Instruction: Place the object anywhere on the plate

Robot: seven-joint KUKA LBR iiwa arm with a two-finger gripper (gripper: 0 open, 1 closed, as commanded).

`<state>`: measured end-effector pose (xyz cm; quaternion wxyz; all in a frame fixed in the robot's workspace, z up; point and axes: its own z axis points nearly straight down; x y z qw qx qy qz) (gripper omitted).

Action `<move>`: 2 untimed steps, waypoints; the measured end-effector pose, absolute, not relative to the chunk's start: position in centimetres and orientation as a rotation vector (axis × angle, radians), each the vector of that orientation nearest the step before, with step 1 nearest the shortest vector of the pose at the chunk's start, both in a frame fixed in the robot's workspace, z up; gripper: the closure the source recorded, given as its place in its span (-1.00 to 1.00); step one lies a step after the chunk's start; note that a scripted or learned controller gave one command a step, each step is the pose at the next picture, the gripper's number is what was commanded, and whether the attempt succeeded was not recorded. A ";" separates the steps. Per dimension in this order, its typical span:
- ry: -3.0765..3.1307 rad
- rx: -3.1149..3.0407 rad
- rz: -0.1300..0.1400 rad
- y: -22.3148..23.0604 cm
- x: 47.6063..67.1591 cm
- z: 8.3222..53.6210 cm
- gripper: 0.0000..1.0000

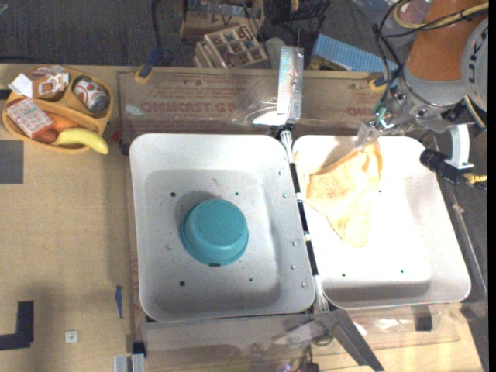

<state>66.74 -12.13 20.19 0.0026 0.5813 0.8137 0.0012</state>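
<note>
Object: a limp yellow-orange cloth (345,192); crumpled and folded, deeper orange along its upper right edge, paler yellow toward the lower tip; its surface looks soft and faintly mottled.
Where it is: in the right bin (434,285), over the upper left part of that bin's floor; its top corner is drawn up toward the gripper (370,128), while the rest trails down and left onto the white floor.
Jaws: pinched on the cloth's top corner at the bin's upper rim; the corner rises to a point between them.
Arm: grey with an orange band (449,22), reaching in from the upper right; black cables loop beside it.
Plate: a teal round dish (215,231) resting rim down in the middle of the left bin (155,169); well apart from the cloth, with the two bins' touching walls between them.
Writing: a clear sheet (201,107) along the counter (62,246) behind the bins bears reddish letters, too faint to read with certainty; part of a dark letter shows on the arm's grey casing at the far right, not legible as a word.
Other things: a yellow tray (17,124) at the counter's upper left holds a banana (81,139), small packets and a tin with printed labels too small to read.
</note>
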 end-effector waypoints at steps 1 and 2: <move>2.550 1.827 0.003 -12.4 66.8 22.6 1.00; 2.863 1.288 0.001 -6.8 65.4 23.3 1.00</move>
